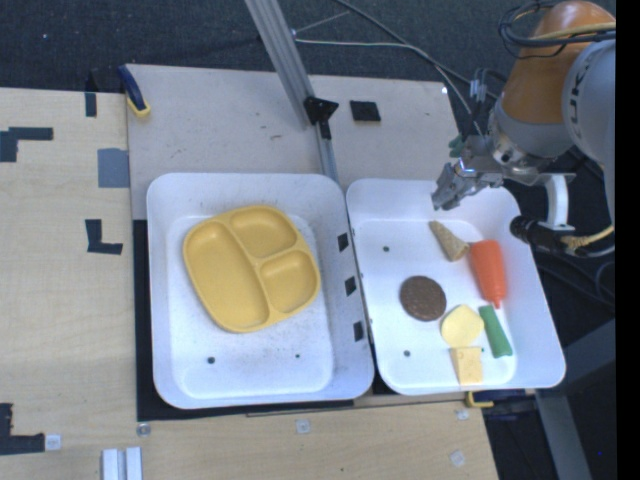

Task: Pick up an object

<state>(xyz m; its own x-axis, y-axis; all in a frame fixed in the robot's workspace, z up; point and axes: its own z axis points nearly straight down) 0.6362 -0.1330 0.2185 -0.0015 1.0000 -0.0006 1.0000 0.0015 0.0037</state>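
The grey arm's jaws hang over the far rim of the right shallow white bin; I cannot tell their state. Just nearer lies a tan wedge-shaped toy piece, apart from them, beside an orange toy carrot.

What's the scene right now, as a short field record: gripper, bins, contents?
gripper: over the right bin's far edge, above the items, holding nothing visible
left bin: holds a yellow tray with three compartments
right bin: holds toy food
wedge: tan, nearest the gripper
carrot: orange with a green top, along the right side
cookie: brown disc, mid-bin
yellow pieces: near edge, beside the carrot's green top
task status: nothing picked yet
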